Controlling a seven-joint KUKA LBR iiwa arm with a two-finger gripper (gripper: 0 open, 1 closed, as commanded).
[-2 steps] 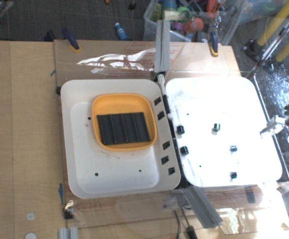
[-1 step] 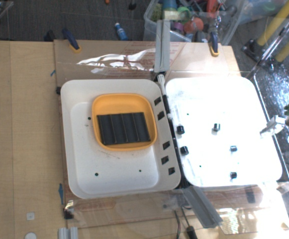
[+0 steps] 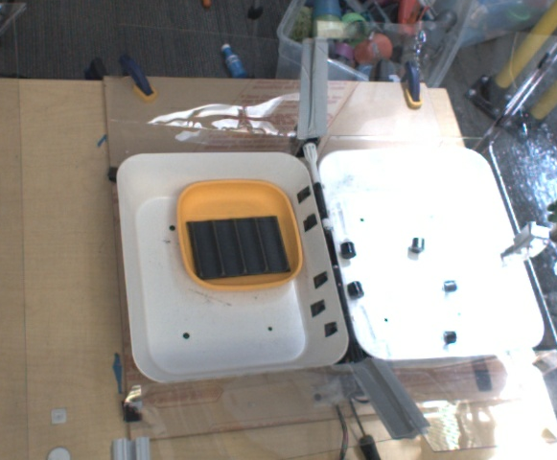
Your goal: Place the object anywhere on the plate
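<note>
You would have found, on the left, a shallow white plastic bin (image 3: 144, 257) holding a rounded square orange plate (image 3: 240, 192). The task's thing, a flat dark ribbed rectangular block (image 3: 238, 247), lay level inside the plate's rim, so the placing looked done. To the right, the second white bin (image 3: 403, 199) glared brightly, dotted with small dark studs (image 3: 416, 246). You could not tell the gripper's state.

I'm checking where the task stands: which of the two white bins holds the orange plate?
The left bin holds the orange plate, with a dark ridged object lying on it. The right bin holds a few small dark pieces.
</note>
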